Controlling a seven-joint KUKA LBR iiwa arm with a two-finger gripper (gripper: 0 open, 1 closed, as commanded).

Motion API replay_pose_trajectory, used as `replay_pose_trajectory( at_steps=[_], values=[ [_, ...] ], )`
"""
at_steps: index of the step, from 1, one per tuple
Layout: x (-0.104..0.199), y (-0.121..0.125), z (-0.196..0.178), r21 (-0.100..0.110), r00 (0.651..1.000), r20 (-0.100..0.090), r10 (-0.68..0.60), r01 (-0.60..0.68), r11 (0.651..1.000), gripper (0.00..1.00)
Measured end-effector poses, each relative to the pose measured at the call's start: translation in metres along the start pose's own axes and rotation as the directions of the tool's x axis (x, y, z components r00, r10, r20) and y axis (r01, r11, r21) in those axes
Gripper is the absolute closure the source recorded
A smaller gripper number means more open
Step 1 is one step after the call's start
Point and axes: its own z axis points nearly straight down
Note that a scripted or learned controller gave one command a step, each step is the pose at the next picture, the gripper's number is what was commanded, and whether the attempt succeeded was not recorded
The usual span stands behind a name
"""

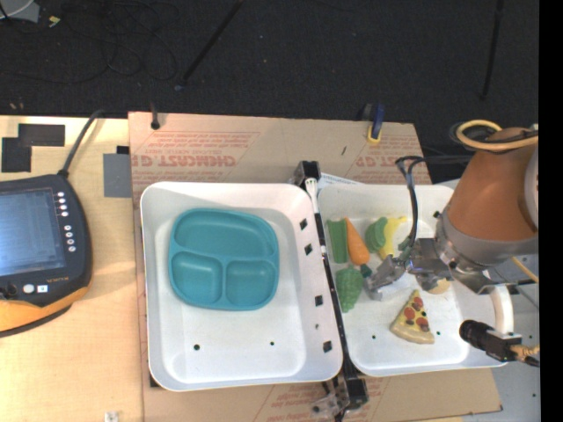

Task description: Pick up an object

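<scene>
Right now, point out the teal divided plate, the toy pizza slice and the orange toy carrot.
teal divided plate [204, 238], camera view, its upper compartment.
toy pizza slice [413, 320], camera view, its middle.
orange toy carrot [357, 244], camera view, its body.

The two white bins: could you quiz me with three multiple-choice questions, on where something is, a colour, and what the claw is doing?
1. Where does the divided plate lie?
A. left bin
B. right bin
C. the cardboard

2. What colour is that plate?
A. red
B. teal
C. yellow

3. Where is the claw?
A. over the left bin
B. low in the right bin among the toy food
C. over the tablet

Answers:
1 A, it rests in the left bin.
2 B, it is plainly teal.
3 B, beside the pizza slice in the right bin.
</scene>
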Motion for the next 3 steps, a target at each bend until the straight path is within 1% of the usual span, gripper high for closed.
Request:
replay_pose_trajectory(
  at_steps=[1, 2, 3],
  values=[
    [-0.072, 0.024, 0.090, -0.002, 1.000, -0.002, 0.001, -0.001, 1.000, 0.00],
    [-0.029, 0.073, 0.110, -0.005, 1.000, 0.002, -0.004, 0.004, 1.000, 0.00],
    [-0.038, 0.134, 0.108, -0.001, 1.000, 0.002, -0.003, 0.003, 1.000, 0.00]
  ],
)
